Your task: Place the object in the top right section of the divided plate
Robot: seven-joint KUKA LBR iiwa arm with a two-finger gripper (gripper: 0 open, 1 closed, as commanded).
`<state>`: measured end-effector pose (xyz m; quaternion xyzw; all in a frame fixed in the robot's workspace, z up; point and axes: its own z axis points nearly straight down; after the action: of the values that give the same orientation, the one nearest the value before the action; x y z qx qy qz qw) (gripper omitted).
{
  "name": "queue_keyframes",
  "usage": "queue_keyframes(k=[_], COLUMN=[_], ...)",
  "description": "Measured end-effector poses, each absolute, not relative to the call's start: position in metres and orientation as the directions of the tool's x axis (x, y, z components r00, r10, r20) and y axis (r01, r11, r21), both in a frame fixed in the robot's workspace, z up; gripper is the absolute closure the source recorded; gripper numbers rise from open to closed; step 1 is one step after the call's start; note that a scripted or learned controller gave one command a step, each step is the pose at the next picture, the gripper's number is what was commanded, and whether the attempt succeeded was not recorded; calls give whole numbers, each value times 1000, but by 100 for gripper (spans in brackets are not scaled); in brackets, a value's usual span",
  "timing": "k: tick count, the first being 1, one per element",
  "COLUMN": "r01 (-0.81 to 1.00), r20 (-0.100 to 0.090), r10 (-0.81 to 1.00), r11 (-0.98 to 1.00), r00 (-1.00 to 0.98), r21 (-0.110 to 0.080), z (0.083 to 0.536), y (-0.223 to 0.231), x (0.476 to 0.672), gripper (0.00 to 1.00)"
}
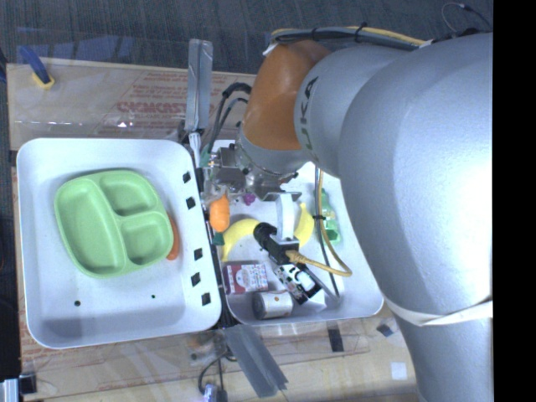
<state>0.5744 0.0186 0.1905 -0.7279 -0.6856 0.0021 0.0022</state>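
Seen from above, the gripper (228,182) sits low in the right bin (358,300) over an orange piece (219,215), likely the object, its grip impossible to tell; best lift it well clear before crossing to the green divided plate (109,220).

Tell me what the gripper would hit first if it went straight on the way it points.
Most likely the small orange object beside the banana in the right bin. The gripper hangs above it, pointing down. Depth is unclear, so it could be the banana instead.
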Motion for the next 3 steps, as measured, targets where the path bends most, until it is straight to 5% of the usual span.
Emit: queue_keyframes(k=[1,2,3], r01=[997,998,921], r20=[0,-1,1], r10=[998,998,921], r11=[70,70,390], r00=[-70,-70,-390], r21=[-7,-6,-5], z=[180,180,191], y=[119,118,72], x=[522,522,508], gripper=[100,0,0])
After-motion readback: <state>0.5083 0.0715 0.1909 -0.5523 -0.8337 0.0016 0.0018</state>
